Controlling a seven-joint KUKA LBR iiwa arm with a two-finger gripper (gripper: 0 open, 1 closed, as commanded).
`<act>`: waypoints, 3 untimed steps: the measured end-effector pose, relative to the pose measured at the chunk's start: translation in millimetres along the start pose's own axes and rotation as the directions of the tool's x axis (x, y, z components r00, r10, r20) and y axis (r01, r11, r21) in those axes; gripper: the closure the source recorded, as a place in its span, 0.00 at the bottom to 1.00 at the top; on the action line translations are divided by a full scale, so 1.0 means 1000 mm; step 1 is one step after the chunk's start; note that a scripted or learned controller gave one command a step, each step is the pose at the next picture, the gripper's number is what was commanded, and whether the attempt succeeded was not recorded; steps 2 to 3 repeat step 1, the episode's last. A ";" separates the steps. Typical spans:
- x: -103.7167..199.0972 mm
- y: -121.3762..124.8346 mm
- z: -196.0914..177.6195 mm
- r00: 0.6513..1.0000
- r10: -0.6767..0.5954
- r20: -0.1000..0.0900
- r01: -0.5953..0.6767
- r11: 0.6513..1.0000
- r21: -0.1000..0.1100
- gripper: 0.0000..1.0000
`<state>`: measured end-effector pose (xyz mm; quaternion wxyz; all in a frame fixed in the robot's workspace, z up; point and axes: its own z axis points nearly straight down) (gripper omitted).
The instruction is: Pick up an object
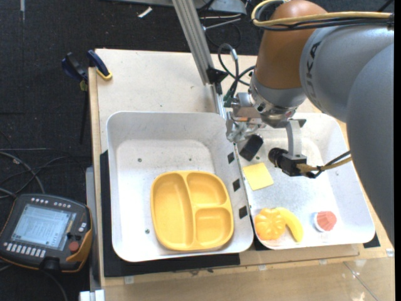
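Note:
The right bin (348, 192) holds a flat pale-yellow square (258, 175), an orange pepper-like toy (268, 223) with a yellow banana (294, 226) against it, and a small red and white piece (325, 220) near the front right. My gripper (248, 140) hangs over the far left part of that bin, close to the wall between the bins and just beyond the yellow square. Nothing can be seen in its grasp. The grey arm with its orange band covers the bin's far right side.
A yellow divided plate (191, 210) lies in the left bin (123, 168). A slanted metal pole (193, 30) rises behind the bins. A blue and yellow clamp (94, 64) sits on the bench's far left corner. A teach pendant (41, 231) lies on the floor at left.

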<state>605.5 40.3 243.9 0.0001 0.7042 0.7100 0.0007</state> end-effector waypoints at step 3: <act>0.045 0.030 -0.005 1.000 0.001 -0.001 -0.001 1.000 -0.002 1.00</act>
